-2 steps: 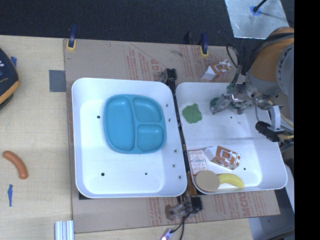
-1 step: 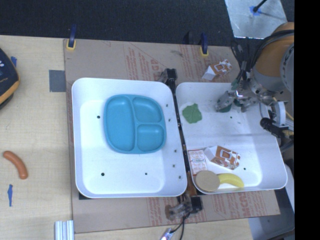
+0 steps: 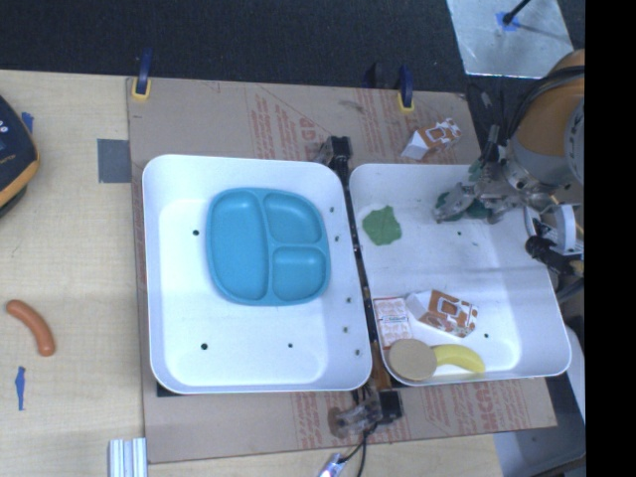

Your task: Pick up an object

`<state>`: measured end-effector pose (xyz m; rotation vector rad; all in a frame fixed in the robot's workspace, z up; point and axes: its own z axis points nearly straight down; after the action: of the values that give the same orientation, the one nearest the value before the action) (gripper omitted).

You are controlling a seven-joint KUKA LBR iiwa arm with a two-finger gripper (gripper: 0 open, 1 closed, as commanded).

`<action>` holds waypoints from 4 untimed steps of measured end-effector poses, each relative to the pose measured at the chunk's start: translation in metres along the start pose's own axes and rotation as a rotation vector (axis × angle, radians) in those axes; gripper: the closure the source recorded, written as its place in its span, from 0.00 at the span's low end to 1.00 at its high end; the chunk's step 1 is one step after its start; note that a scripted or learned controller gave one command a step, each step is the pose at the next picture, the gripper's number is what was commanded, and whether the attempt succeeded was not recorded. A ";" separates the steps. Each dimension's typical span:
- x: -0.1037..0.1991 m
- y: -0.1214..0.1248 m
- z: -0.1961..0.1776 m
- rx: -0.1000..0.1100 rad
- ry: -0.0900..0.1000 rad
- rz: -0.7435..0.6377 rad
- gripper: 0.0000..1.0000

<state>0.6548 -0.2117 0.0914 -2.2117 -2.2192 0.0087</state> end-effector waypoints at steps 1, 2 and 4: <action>0.000 -0.002 -0.080 -0.009 -0.002 0.001 0.00; 0.009 0.000 -0.003 -0.005 -0.002 -0.002 0.00; 0.073 -0.025 -0.028 -0.006 -0.003 -0.003 1.00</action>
<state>0.6297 -0.1387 0.1201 -2.2132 -2.2266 0.0044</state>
